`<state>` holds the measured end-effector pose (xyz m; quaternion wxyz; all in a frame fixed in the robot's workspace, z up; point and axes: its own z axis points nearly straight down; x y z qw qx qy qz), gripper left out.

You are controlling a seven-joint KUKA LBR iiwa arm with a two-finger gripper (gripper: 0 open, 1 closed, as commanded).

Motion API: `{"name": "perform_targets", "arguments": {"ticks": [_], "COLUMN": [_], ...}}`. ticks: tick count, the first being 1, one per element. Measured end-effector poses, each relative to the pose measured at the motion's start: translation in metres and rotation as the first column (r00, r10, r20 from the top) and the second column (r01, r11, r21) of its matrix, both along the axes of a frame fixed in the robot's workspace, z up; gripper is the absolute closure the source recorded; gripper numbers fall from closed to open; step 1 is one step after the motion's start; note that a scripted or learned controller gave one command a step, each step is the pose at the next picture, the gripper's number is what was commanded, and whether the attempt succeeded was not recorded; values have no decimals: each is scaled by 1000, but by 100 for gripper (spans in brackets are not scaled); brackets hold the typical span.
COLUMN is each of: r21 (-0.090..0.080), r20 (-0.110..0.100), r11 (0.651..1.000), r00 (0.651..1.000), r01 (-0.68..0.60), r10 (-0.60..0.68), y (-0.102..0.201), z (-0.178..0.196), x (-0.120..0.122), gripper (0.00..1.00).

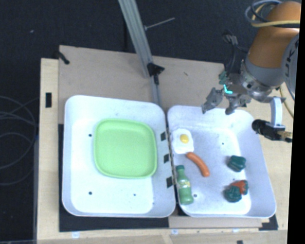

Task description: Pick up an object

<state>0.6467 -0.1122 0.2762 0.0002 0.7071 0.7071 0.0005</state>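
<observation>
Toys lie in the right one of two shallow white plastic bins [254, 151] that sit side by side on a pale wooden table [104, 72]. The left white bin [79, 140] holds a flat, light green plastic plate [125, 148] with a square shape and round corners. The plate looks smooth and a bit shiny. In the right bin, near its left wall, lies a toy fried egg [183, 141], white with a round yellow middle. Just beside it lies a small orange toy sausage [198, 164], long and bent. Below the egg, along the left wall, lies a green toy bottle [183, 185] with a pale label. On the right side of that bin sits a small dark green lumpy toy [236, 163], and below it a second dark green toy with a red-orange part [235, 191]. Both are too small to name. The grey robot arm with its orange band [273, 38] comes in from the top right. Its pincer [221, 105] hangs over the far edge of the right bin, well apart from all the toys. Its two fingers are spread apart, with nothing between them. A small blue-green light glows just above the fingers. A grey metal pole [139, 41] slants up from the back of the table between the bins. The floor around the table is dark, and thin cables [12, 136] lie on the left.
</observation>
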Motion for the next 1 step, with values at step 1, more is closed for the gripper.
{"name": "perform_targets", "arguments": {"ticks": [1], "r21": [0], "r20": [0], "r11": [1000], "r00": [1000], "r01": [0], "r10": [0], "y": [0], "z": [0], "x": [0], "gripper": [0]}}
